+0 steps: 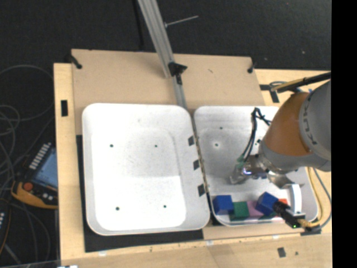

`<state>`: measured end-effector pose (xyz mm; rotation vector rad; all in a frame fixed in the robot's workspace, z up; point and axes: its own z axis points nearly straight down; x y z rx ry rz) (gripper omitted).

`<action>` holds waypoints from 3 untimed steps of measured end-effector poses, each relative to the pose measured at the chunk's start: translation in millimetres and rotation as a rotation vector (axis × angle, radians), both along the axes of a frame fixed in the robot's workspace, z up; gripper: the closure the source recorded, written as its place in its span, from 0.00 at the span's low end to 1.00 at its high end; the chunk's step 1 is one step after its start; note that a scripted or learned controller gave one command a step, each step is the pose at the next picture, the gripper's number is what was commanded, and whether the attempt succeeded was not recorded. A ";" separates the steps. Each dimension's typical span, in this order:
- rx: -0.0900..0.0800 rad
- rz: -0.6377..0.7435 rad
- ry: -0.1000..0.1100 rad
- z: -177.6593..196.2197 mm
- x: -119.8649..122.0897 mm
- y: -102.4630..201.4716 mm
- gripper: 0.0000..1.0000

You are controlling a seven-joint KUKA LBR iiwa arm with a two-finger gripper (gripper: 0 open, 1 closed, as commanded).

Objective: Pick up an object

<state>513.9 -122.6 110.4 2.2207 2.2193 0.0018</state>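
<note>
The arm reaches into the right bin (220,121) from the right. My gripper (241,177) hangs low over the bin's middle, just above the objects along the front wall. Those are a blue block (222,204), a green block (240,210), a pale purple piece (255,209) and a second blue block (267,202). A small red piece (282,202) shows beside the second blue block. Nothing is visible in the gripper. The wrist hides the bin's right part.
The left bin (139,166) lies beside the right one, divided by a rim with black clips (196,163). A metal rail (159,32) slants up from the bins' back edge. Cables and a pendant (36,177) lie off the bench at left.
</note>
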 end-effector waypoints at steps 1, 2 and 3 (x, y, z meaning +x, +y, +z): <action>0.000 -0.001 -0.002 -12.3 -11.3 -16.9 1.00; -0.001 0.003 -0.001 -12.0 -3.8 -12.4 1.00; -0.001 0.004 -0.003 31.1 4.9 -7.0 1.00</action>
